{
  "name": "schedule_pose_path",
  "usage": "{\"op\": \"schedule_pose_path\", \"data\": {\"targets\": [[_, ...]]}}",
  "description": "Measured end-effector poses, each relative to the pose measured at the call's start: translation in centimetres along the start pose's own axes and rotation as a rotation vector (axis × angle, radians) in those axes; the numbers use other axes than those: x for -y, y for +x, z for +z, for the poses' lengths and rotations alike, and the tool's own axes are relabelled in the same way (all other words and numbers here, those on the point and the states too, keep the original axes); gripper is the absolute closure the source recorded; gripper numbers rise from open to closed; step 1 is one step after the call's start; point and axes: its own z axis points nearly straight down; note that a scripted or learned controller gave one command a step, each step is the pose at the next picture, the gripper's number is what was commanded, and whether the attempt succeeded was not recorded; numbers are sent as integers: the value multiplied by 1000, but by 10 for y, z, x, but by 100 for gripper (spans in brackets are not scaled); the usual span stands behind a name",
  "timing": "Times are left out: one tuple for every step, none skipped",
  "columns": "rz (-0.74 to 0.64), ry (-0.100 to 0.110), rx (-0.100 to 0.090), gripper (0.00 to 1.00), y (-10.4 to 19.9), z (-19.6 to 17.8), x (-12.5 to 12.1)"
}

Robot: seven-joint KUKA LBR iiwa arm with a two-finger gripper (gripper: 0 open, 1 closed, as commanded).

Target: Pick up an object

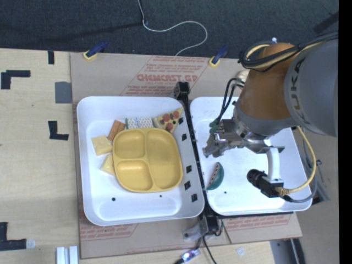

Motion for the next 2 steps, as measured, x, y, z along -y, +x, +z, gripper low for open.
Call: {"op": "schedule_pose_path", "data": {"targets": [[2, 3, 2, 100, 1, 20, -8], [2, 0, 1, 100, -7, 4, 2]]}}
